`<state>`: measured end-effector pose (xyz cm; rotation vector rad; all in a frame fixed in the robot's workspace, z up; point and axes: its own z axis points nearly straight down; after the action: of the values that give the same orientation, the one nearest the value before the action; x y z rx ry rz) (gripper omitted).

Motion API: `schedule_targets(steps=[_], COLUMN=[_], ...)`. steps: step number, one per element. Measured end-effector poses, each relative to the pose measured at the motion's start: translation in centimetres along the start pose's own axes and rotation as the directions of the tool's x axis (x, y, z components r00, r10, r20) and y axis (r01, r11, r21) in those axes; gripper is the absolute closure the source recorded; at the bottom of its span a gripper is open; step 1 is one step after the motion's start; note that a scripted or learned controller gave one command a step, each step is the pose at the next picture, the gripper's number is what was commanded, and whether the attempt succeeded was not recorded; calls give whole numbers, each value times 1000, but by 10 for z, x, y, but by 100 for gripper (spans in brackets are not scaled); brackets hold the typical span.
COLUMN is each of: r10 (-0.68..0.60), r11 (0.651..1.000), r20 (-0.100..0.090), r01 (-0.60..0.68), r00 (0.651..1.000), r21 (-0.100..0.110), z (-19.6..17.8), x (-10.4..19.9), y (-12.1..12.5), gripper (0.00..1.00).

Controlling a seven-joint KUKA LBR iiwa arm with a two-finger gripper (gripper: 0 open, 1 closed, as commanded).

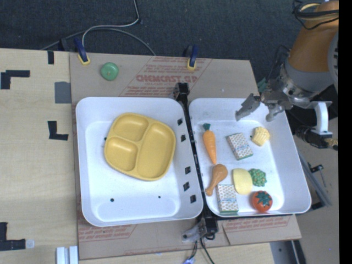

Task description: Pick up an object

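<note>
Because the gripper [258,108] hangs wide open and empty over the right bin [297,164], near the corn [260,136], it could bump the little box [240,146] and miss.

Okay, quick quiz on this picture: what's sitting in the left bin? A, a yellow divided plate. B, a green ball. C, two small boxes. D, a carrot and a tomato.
A: the yellow divided plate lies in the left bin, while the carrot and the other toy foods are in the right bin, and the green ball rests on the cardboard outside both.
</note>
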<state>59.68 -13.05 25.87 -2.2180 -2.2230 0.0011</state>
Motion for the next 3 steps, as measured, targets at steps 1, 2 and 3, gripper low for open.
schedule_targets(steps=[1, 2, 3], r10=[0, 0, 0], r11=[1000, 1000, 1000], r20=[-1, 2, 2], r01=[0, 0, 0], r00=[1000, 1000, 1000], r21=[2, -5, -4], z=[75, 156, 173], x=[64, 34, 34], y=[12, 29, 35], gripper=[0, 0, 0])
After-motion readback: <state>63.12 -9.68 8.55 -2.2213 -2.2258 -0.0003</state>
